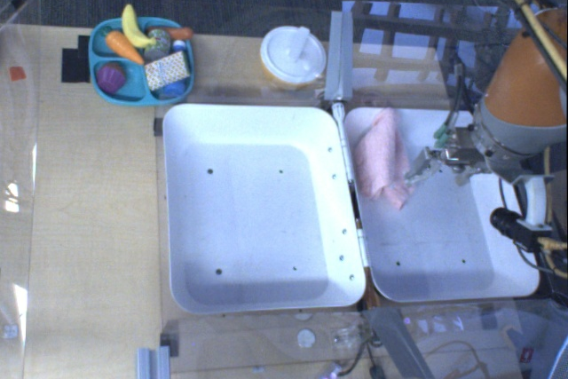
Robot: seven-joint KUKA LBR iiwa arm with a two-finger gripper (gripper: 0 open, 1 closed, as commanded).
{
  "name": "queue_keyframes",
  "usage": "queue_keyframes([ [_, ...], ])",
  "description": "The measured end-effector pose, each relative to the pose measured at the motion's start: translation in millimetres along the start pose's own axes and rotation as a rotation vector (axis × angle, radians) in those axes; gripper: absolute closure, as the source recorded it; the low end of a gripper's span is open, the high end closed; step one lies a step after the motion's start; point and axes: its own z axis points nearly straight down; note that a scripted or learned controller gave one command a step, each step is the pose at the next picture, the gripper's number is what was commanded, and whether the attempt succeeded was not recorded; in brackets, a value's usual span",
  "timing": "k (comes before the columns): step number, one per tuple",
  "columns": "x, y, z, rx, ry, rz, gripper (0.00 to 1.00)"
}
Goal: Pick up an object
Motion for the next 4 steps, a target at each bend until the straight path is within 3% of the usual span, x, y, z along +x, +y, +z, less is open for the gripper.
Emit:
queue_keyframes([
  [1, 7, 11, 125, 0.001, 0.0, -0.079, 0.0],
  [2, -12, 76, 137, -0.011, -0.003, -0.023, 0.0],
  [3, 3, 86, 137, -0.008, -0.004, -0.14, 0.0],
  [4, 42, 67, 41, -0.002, -0.001, 0.082, 0.0],
])
